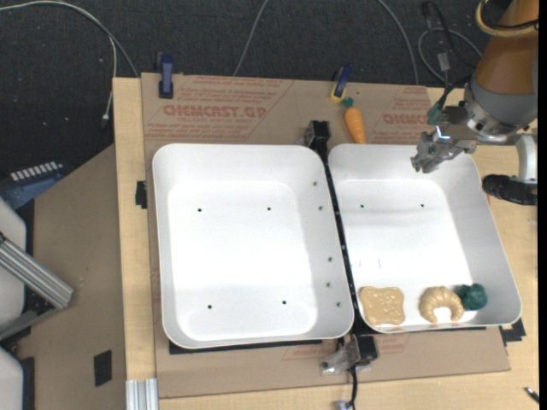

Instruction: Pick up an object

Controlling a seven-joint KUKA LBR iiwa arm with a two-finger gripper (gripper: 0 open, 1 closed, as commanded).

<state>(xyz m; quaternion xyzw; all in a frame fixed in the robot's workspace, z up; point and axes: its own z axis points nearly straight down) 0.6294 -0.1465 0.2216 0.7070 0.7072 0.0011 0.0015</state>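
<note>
A brown cardboard sheet point(256, 109) printed with faded red lettering covers the bench, and two shallow white bins sit on it side by side. The left bin point(171, 229) and the right bin point(487, 229) touch along a black seam at the middle. Around the cardboard, at ten to two o'clock, lies dark carpet point(214, 24) crossed by thin pale cables point(77, 11). Two blue clamps point(165, 73) pinch the cardboard's far edge. An orange toy carrot point(355, 125) lies on the cardboard at twelve o'clock of the right bin, outside it. Along that bin's six o'clock wall sit a tan cracker point(381, 305), a pale croissant point(441, 303) and a small green lump point(472, 295), close together. The gripper point(430, 156) hangs over the right bin's one o'clock corner, well apart from them; whether it is spread or closed cannot be told, and nothing shows in it.
</note>
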